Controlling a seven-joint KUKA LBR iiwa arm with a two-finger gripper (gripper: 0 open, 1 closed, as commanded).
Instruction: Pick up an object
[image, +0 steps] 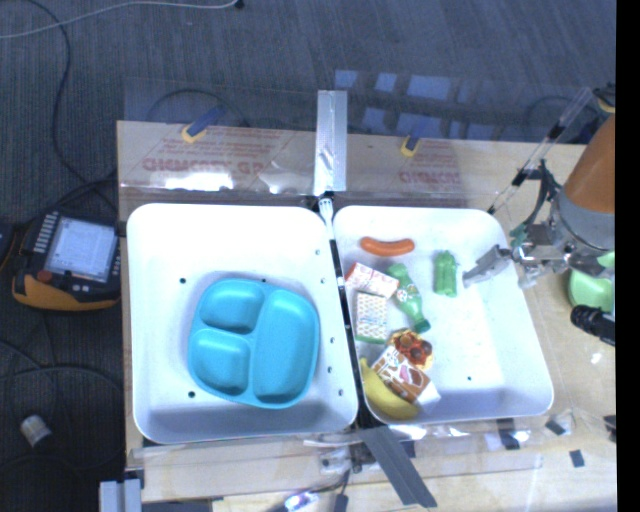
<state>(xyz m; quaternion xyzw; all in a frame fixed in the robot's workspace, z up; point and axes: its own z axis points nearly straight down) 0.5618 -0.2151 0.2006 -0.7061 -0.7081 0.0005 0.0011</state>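
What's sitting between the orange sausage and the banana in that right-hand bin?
In the camera view, between the sausage and the banana lie a red-and-white carton, a checked packet and a snack bag.

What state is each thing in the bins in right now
Tray: flat in left bin, compartments bare.
Sausage: lying free, right bin.
Green block: lying apart from the pile.
Banana: under a carton.
Cartons: piled by the divider.
Gripper: over right bin, holding nothing.
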